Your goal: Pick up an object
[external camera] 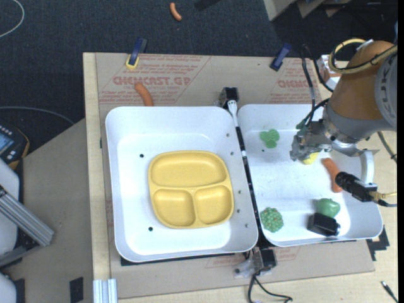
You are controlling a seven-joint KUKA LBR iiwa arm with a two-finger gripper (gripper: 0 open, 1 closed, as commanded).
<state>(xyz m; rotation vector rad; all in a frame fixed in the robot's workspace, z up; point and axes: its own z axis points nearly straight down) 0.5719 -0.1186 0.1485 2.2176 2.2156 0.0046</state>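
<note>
While the arm [363, 87] reaches in from the right side of the frame, its gripper [307, 149] is low over the upper middle part of the right bin [287, 115]. A small yellow object [309, 159] lies directly under the gripper tip, and it seems to touch it. How the gripper is set I cannot tell, because the wrist covers it from above. Only a little bright yellow edge of this object shows, so its shape is not clear.

Other things lie in the same bin. A green leafy piece [270, 137] is to the left of the gripper, near but apart from it. An orange carrot [331, 172] lies just to the lower right of the gripper, tilted. A round bumpy green ball [272, 219] is at the lower left of the bin. A smooth green piece [328, 206] and a black block [323, 225] are at the lower right, close together.

The left bin [126, 137] holds a yellow divided plate [190, 189] in its middle, with one long compartment above and two small ones below.

On the brown board [189, 74] beyond the bins lies an orange sausage-like piece [144, 94], at the upper left.
</note>
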